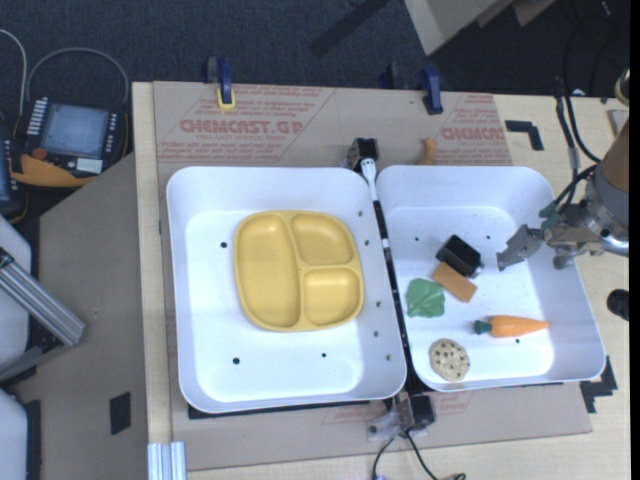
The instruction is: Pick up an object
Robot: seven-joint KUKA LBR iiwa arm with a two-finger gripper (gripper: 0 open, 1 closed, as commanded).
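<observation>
You can read red print on the brown sheet (300,118) behind the bins: "CHEMCAST GP", repeated partly at the right (470,133). The smaller lines beneath are illegible.

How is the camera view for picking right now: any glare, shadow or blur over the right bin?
Camera view: even, soft light; the right bin is bright white without hard glare. The carrot, cookie and black block are sharp, casting only faint shadows. The gripper at the bin's right side looks slightly soft. A blown-out bright spot sits at the top edge.
</observation>
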